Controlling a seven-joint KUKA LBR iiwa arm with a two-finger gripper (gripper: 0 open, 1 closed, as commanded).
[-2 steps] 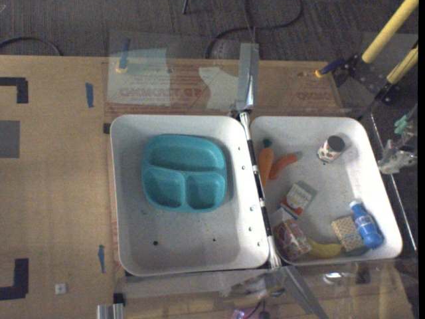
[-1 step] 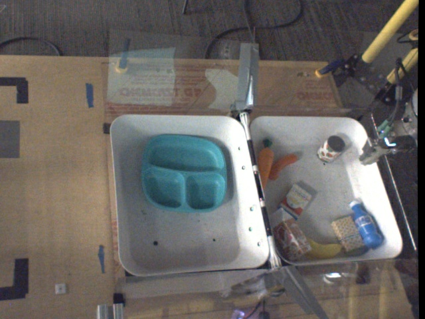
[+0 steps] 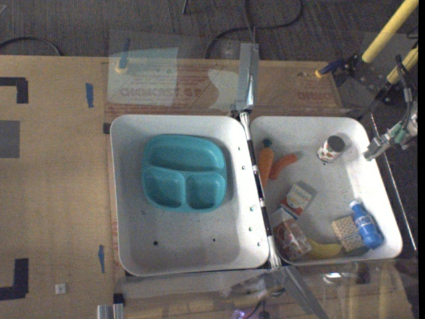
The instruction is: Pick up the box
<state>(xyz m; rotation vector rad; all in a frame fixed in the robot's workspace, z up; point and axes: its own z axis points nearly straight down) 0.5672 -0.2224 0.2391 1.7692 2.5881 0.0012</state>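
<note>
looks like a robotics lab setup. two shallow white bins (image 3: 126, 244) are sitting side by side on a cardboard-covered bench (image 3: 53, 178), with blue tape strips (image 3: 89, 95) and black markers (image 3: 14, 90) sticking to it. cables (image 3: 272, 5) are trailing over grey carpet (image 3: 99, 12) behind, and a yellow pole (image 3: 392, 25) is leaning in at the right. toy food and a teal divided plate (image 3: 184, 173) are lying in the bins like test props.

Box (image 3: 299, 198): small carton, white w/ orange-red print on top, lying flat and turned at an angle, sitting near middle of right bin (image 3: 372, 178). Resting just right of the carrots (image 3: 273, 165), above the mesh bag (image 3: 291, 238), not touching either.
</note>
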